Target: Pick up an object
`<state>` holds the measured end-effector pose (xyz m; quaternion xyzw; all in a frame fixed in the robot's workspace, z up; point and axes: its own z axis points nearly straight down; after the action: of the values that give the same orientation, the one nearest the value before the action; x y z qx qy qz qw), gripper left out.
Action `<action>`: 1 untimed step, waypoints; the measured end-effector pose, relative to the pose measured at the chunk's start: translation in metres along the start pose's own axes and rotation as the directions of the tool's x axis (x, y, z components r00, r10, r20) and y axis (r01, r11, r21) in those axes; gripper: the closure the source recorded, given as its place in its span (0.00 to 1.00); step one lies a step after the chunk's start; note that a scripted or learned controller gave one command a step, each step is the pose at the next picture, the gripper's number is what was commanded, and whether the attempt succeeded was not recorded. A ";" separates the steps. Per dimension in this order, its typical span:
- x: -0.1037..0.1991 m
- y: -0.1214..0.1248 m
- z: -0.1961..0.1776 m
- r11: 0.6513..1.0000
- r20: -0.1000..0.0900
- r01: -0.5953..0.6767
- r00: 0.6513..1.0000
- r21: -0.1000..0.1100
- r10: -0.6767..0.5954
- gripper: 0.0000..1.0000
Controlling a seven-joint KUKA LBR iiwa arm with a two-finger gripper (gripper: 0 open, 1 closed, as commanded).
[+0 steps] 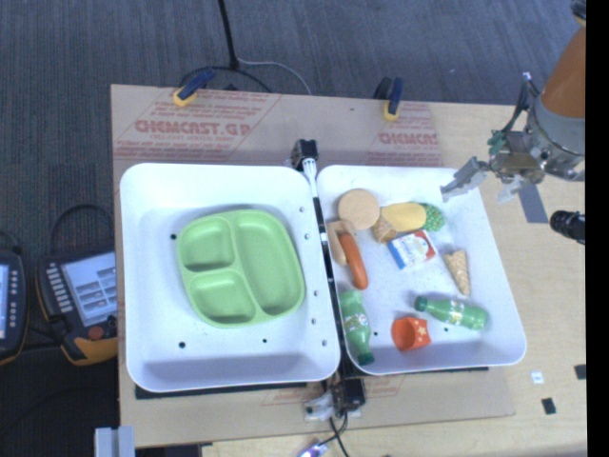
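Nearest the camera, just inside the right bin's (495, 355) front wall, lie an orange cup (410, 333) and two green bottles (452, 312). Beyond them a carrot (353, 258) looks light, stiff and narrow enough to pinch mid-length. Farther right, above the bin's rim, the end effector (495, 181) hangs, fingers splayed apart.

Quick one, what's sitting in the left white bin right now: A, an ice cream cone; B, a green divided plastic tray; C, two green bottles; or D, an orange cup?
B: the green divided plastic tray lies alone in the left white bin; the bottles, cup and cone lie in the right white bin.
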<state>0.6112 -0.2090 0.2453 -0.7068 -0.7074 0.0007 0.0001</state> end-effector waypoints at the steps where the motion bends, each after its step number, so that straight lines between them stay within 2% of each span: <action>1: 0.042 0.010 0.120 1.000 -0.002 0.014 1.000 0.005 -0.014 0.00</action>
<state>0.6214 -0.1668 0.1258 -0.7019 -0.7123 0.0017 0.0028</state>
